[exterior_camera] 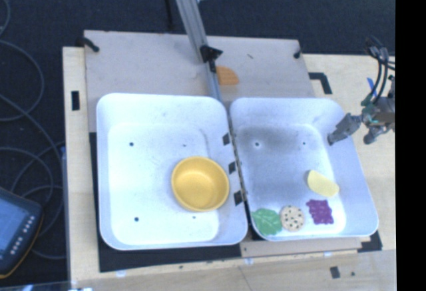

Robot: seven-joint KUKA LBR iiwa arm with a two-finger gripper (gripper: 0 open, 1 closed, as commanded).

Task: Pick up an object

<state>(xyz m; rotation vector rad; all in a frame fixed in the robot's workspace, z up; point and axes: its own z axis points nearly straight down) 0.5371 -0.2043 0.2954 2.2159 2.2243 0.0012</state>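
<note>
two shallow white bins side by side on a pale wooden bench (76,150). in the left bin (133,116), a yellow bowl (200,183), upright, mouth up, sitting toward the near right part of the bin floor, close to the divide between the bins. in the right bin (279,123), four small things gathered along the near edge: a green leafy piece (267,220) in the near left corner, a round cookie with dark chips (291,218) just beside it to the right, a purple grape cluster (321,211) next along, and a pale yellow oval piece (323,184) lying a little farther back, above the grapes and near the right wall. all four apart from the gripper.

at the right edge of the view, the gripper (356,128) hovering over the far right corner of the right bin, near its rim, with cables bunched behind it. one dark finger angled down-left toward the bin; fingers seemingly spread apart with nothing seen between them, though small and partly cut by the frame edge.

a slanted metal rail (190,16) running from the top of the view down to the gap between the bins, with a small orange thing (227,76) on the board (146,63) behind the bins. at the lower left corner, part of a handheld pendant with a screen (13,230), and dark cables on the floor (26,30).
</note>
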